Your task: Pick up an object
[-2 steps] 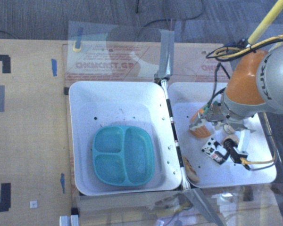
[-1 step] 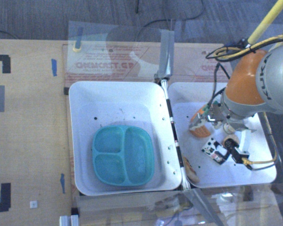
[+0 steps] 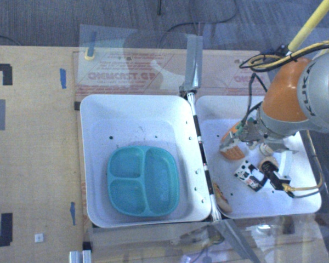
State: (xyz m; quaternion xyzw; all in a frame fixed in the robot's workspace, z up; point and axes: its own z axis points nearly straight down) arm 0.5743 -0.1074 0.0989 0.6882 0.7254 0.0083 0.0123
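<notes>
We judge the grasp itself to be the step in hand, with the gripper (image 3: 242,137) low over the orange-brown object (image 3: 228,148) just beside it, away from the arm. Whether it is spread or closed we cannot tell, so next comes a sure closing, then a straight lift.

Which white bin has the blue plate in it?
The left-hand bin, farther from the arm: the teal divided plate lies in it; the right bin has none.

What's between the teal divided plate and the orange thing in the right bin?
In the camera view, just the two bins' adjoining rims and bare white floor separate the teal divided plate from the orange object.
</notes>
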